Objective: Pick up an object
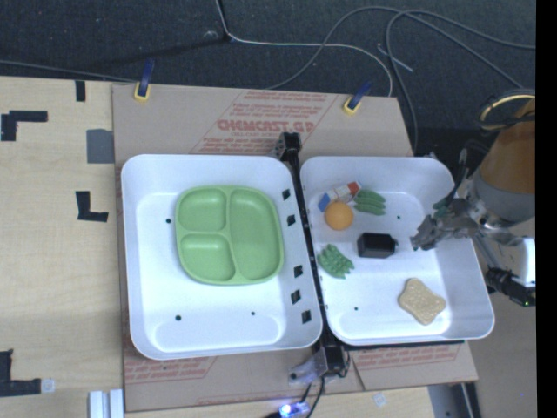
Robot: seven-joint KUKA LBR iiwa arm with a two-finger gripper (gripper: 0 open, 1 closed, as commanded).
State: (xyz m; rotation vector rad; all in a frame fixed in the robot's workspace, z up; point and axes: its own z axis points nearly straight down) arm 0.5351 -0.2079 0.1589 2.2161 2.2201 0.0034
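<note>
Poised low at the right bin (pixel 452 190) edge, gripper (pixel 424 238) just beside the black block (pixel 377 246), apparently lined up for a grab; nothing visibly held, finger spread impossible to tell.

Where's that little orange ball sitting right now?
The orange ball lies in the right bin, near its left wall, beside a small blue and red piece.

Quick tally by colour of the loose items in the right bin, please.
Green: 2
Orange: 1
Black: 1
Tan: 1
Small red, white and blue cluster: 1
Total: 6
</note>
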